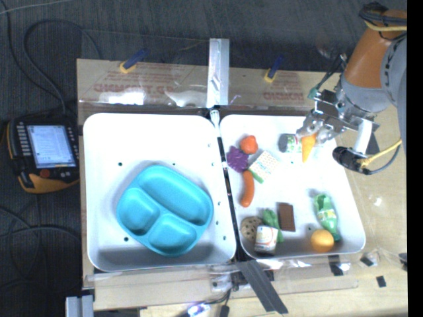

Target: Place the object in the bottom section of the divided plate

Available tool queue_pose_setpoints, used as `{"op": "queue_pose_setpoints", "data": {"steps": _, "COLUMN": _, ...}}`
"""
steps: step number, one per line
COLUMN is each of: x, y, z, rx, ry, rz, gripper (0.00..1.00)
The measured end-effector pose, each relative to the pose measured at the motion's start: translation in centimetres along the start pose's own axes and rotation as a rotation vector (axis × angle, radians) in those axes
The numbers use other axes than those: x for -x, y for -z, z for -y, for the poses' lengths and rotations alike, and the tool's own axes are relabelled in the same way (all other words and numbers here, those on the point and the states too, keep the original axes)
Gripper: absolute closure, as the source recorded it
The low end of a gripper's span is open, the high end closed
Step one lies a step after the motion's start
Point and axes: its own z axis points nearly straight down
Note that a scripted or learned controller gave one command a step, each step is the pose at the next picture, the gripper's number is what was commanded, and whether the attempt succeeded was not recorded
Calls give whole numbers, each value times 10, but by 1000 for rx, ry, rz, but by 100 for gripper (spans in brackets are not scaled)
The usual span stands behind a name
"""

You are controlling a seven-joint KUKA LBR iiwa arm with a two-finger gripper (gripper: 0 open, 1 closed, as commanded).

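Currently, the gripper (309,137) hangs over the right bin (350,197) at its one o'clock, fingers closed on an orange carrot (308,148), tapered, smooth plastic, point down.

Risks — the slick cone could slip mid-carry, or drop into the wrong compartment, since the dividers sit low.

The plate (165,209) is glossy teal, rounded and three-sectioned, at six o'clock in the left bin (106,144).

Clutter below the gripper — a hard-shelled can (287,142), a tomato (248,144).
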Motion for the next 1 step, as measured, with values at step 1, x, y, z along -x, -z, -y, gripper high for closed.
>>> {"op": "queue_pose_setpoints", "data": {"steps": 1, "x": -6, "y": -14, "z": 62, "rx": 2, "ry": 619, "rz": -4, "gripper": 100}}
